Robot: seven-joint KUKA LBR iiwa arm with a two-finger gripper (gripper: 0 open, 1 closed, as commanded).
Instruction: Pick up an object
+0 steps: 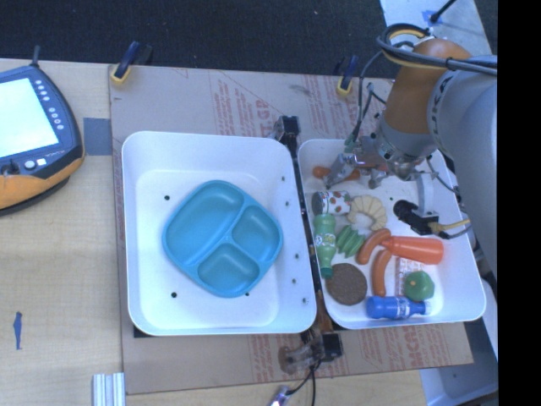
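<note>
The right bin (461, 309) holds several toy foods. Among them are a pale croissant-like piece (368, 211), a green bottle (325, 235), a green pod (348, 241), two red sausages (373, 245), an orange carrot (414, 249), a brown round patty (347, 284), a green round vegetable (418, 286) and a blue bottle (393, 309). A spotted white item (336, 201) lies near the bin's left wall. My gripper (348, 171) hangs low over the far left part of this bin, just right of a small orange piece (319, 172) and above the spotted item. Nothing is visibly held.
The left bin (144, 311) contains a blue divided plate (221, 238). A tablet-like pendant (30, 134) lies on the bench at far left. Clamps (125, 64) sit at the board's far edge. The arm (418, 91) enters from the upper right.
</note>
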